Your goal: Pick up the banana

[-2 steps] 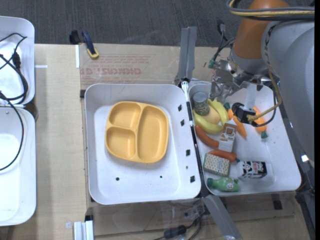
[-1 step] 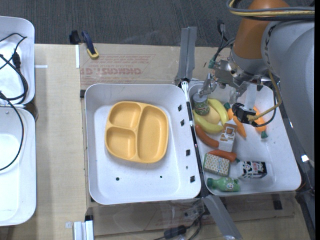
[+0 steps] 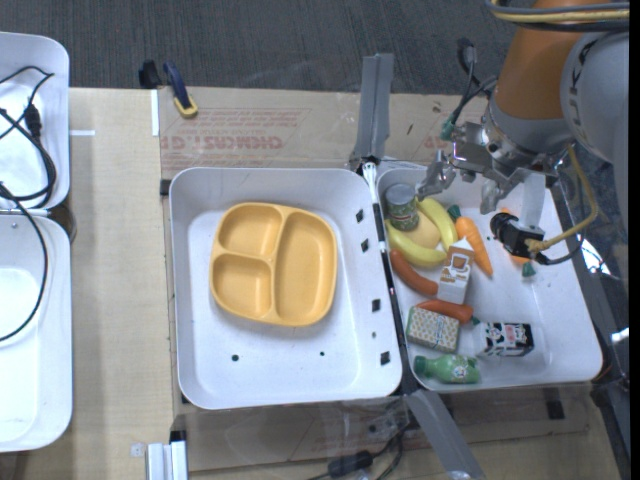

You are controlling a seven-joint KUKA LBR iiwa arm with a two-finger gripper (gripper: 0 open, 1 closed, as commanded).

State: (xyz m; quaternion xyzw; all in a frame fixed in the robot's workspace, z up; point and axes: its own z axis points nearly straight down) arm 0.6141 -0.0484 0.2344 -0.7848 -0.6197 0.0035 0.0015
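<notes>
Your arm (image 3: 560, 58), grey with its orange band, reaches in from the right and hangs over the far end of the right bin (image 3: 570, 318). Its tool (image 3: 478, 183) sits low above the far edge of the bin, and you cannot tell from this angle whether it is apart or together; nothing shows clamped in it.

The banana (image 3: 425, 236) lies in the far left part of that bin, curving toward you, to the left of and just nearer than the tool. A small tin can (image 3: 401, 206) stands touching its far end. An orange carrot (image 3: 477, 245) lies just to the banana's right, and a small white carton (image 3: 455, 273) rests by the banana's near end. A red-orange sausage-like piece (image 3: 412, 271) runs along the banana's left, near side. Nearer you, a speckled sponge-like block (image 3: 433, 328), a black-and-white carton (image 3: 508, 337) and a green bottle on its side (image 3: 447, 369) crowd the near end of the bin.

In the left bin (image 3: 200, 348) a yellow divided plate (image 3: 272, 263) sits alone near the middle. On the table (image 3: 110, 268), far left, a blue and yellow clamp (image 3: 178, 90) lies well apart from both bins.
</notes>
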